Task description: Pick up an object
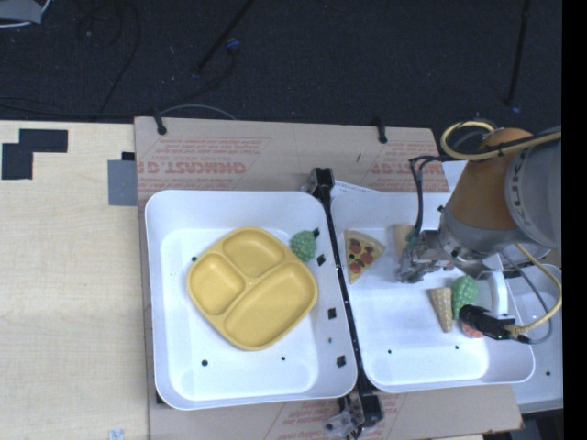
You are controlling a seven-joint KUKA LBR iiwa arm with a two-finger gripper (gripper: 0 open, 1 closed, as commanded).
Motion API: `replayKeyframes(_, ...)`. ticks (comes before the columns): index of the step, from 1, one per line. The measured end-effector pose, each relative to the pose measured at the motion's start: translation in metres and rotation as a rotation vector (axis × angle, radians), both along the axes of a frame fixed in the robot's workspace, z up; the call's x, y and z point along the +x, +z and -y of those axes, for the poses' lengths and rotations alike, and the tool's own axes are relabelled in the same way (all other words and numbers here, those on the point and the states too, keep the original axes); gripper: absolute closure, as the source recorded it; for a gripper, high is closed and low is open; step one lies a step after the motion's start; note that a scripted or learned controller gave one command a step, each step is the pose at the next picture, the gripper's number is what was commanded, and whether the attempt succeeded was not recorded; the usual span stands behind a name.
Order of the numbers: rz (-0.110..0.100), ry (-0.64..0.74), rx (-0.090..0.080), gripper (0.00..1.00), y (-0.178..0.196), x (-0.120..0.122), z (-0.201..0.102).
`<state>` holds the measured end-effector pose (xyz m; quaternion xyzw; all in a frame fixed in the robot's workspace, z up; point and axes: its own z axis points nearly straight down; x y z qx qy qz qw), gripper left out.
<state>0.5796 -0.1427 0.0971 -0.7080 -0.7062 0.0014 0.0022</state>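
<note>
Gripper (415, 266) hovering low in right bin (413, 374), beside pizza slice (362, 253); fingers' state: cannot tell. Yellow plate (253, 288) sitting in left bin (174, 337).

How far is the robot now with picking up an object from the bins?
Done: the end effector is low in the right bin, between the pizza slice toy and the ice cream cone toy. In hand: no object is seen between its fingers; whether they are open is unclear. Left: grasping and lifting one item. The yellow divided plate and the green toy lie in the left bin.
</note>
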Motion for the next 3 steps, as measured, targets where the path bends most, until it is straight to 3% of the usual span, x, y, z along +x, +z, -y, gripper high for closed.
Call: replayKeyframes(3,0.007,0.005,-0.002,1.0,0.171,-0.01,-0.006)
